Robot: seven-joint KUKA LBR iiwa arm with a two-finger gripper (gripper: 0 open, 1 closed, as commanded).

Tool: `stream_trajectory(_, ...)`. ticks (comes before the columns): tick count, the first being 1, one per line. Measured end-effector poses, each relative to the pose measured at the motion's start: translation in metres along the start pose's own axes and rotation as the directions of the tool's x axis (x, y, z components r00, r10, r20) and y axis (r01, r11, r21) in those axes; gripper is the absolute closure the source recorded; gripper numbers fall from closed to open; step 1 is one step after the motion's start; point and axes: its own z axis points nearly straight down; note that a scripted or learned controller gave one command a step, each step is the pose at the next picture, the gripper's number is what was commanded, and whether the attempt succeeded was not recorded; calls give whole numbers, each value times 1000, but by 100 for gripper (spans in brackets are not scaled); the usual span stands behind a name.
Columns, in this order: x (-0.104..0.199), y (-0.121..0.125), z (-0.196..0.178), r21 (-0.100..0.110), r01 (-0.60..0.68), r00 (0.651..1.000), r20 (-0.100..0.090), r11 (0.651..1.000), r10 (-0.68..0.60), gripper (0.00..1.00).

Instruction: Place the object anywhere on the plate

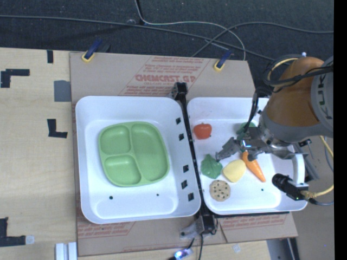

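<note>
The green three-compartment plate (133,153) lies in the left bin (87,145). The right bin (265,202) holds a red tomato (202,130), a green leafy piece (211,167), a yellow lump (235,171), a round cookie (219,190) and an orange carrot (255,168). My gripper (235,151) hangs low over the middle of the right bin and is open. One grey finger (225,149) reaches left toward the green piece, and the carrot's top lies right beside the other. Nothing is gripped. Another green item (242,128) peeks out from behind the wrist.
The arm's orange band (295,93) and grey body cover the right bin's far right side. A black divider (187,145) runs between the two bins. Cables cross the dark floor behind the bench, and yellow clamps (220,64) hold the cardboard underlay.
</note>
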Motion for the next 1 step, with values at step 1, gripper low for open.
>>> stream_trajectory(1,-3,2,45,0,-1,1000,0,1000,1,0)
